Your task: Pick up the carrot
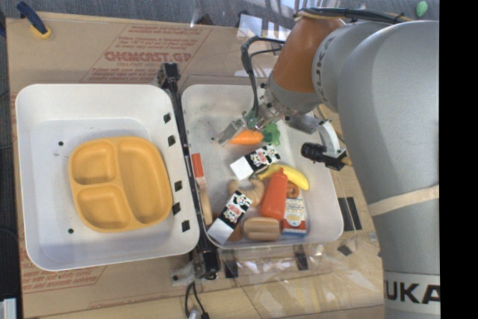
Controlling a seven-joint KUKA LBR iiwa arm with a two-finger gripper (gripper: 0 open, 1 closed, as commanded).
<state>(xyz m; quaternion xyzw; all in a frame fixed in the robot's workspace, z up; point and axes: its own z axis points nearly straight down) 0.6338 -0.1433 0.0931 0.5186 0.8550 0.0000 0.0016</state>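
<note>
**Q:** Where is the carrot right now?

**Me:** The carrot (pixel 246 137) is in the right bin (pixel 205 104), toward its far side, orange body with the green top pointing toward my wrist. My end effector (pixel 252 123) is right down on it. From this angle I cannot tell how my grip stands or whether I have it; the wrist hides too much.

**Q:** So what worries you?

**Me:** Mostly a grasp that isn't really there. The carrot is tapered and smooth, so I judge that a pinch near the thin end could squeeze it out sideways as I close or lift.

**Q:** Anything nearby in the way?

**Me:** Just beside it, on the near side, lies a small milk carton (pixel 255 160) with cow spots, then a banana (pixel 293 177) and a red ketchup bottle (pixel 274 195) in a loose pile with a second spotted carton (pixel 236 207). If I drift toward them I could catch the carton's edge along with the carrot, or nudge the pile.

**Q:** And the other bin?

**Me:** The left bin (pixel 30 160) holds a yellow divided tray (pixel 118 183), well apart from me. No risk there. My concern is a slip, with the carrot dropping back into the clutter where it would be harder to reach.
</note>
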